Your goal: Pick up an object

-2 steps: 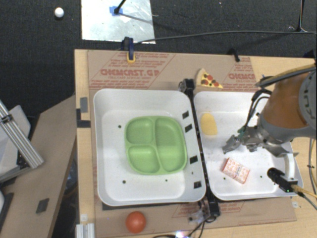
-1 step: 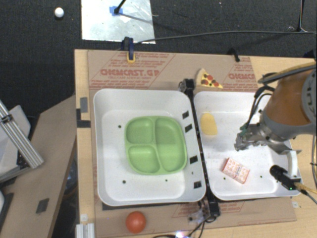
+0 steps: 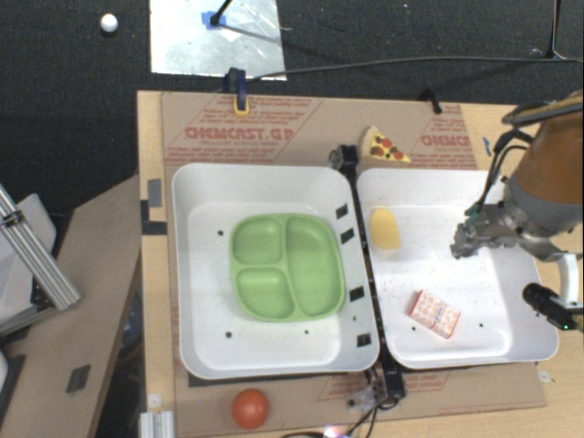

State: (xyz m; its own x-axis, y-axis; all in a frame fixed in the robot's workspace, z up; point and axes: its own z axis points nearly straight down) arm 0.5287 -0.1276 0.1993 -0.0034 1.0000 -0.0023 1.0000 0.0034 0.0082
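1. Gripper (image 3: 467, 241) of mine hangs low over the right bin (image 3: 511, 336); can't tell its state.
2. Cardboard (image 3: 274, 121) reads "CHEMCAST GP".
3. Yellow object (image 3: 385, 228) and pink packet (image 3: 433, 313) lie in that bin.

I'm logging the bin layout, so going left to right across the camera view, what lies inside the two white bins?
green divided plate → yellow block → pink patterned packet → gripper, over the right bin.
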